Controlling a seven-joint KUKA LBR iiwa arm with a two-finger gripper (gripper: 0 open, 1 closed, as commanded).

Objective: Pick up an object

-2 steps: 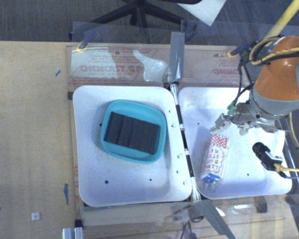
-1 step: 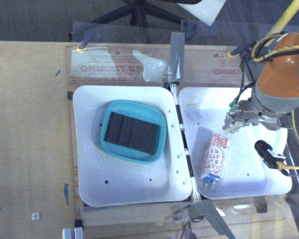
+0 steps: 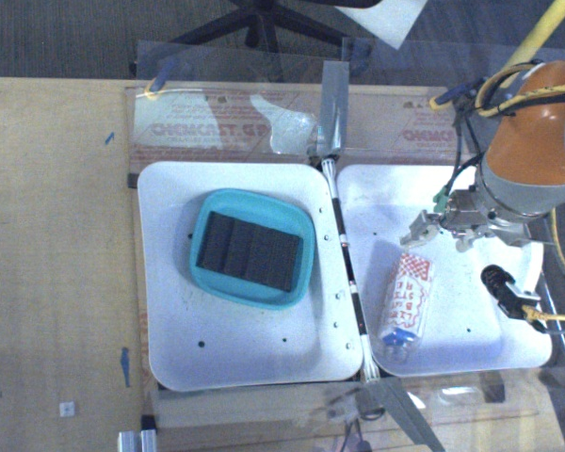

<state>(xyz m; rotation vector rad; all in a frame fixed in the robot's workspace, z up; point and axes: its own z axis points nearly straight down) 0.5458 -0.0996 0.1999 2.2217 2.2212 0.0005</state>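
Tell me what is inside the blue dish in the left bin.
The blue dish holds a dark, flat, rectangular pad that covers most of its floor. A band of blue rim shows all around it. Anything beneath the pad is hidden.

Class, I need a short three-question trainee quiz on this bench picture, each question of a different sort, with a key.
1. True or false: the blue tray lies in the left bin.
2. Which object lies in the right bin, near the hand? A) plastic bottle B) mug C) sponge
3. Fill in: the dark rectangular block rests inside the ____.

Key: 1 true. 2 A, the plastic bottle with the red-and-white label. 3 blue tray.
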